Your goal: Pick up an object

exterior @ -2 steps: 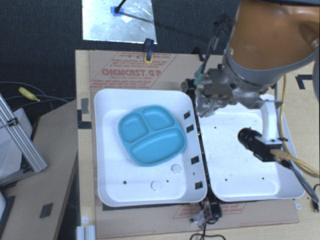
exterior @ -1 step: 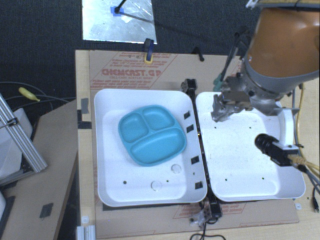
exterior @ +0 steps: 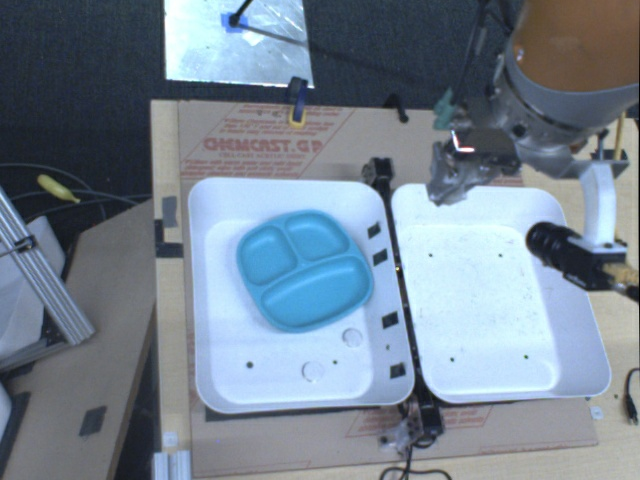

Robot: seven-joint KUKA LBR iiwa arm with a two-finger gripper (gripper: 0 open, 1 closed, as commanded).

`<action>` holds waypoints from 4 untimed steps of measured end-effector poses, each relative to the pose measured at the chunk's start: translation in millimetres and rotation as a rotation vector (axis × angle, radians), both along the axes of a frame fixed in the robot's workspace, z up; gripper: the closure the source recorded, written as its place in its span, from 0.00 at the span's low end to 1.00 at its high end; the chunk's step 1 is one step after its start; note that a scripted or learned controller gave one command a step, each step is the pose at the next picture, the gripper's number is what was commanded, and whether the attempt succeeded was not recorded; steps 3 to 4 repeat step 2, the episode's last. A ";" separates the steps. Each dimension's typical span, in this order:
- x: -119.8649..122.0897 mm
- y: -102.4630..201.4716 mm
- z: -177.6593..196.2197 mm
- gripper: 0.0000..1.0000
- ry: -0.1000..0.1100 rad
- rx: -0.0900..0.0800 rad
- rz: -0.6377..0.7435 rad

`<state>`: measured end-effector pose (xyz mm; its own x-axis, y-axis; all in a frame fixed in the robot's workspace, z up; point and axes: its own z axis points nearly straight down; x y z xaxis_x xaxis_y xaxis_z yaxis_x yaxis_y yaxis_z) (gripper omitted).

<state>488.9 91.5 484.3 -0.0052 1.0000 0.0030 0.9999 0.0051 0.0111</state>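
Note:
A blue divided plate (exterior: 303, 269) with three compartments lies flat in the left white bin (exterior: 225, 368), tilted a little off square. Two small clear discs (exterior: 352, 337) rest on the bin floor near its front. The gripper (exterior: 447, 185) hangs above the far left corner of the right white bin (exterior: 560, 368), well to the right of the plate and apart from it. I see nothing between its tips.
The grey and orange arm (exterior: 570, 58) fills the upper right. A black cylinder on a white bracket (exterior: 560, 248) juts over the right bin's right side. Black clips (exterior: 385, 258) line the seam between the bins. A foil sheet (exterior: 240, 23) lies behind the bench.

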 end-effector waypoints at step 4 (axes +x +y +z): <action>-2.3 -3.8 -79.6 1.00 0.013 -0.005 -0.009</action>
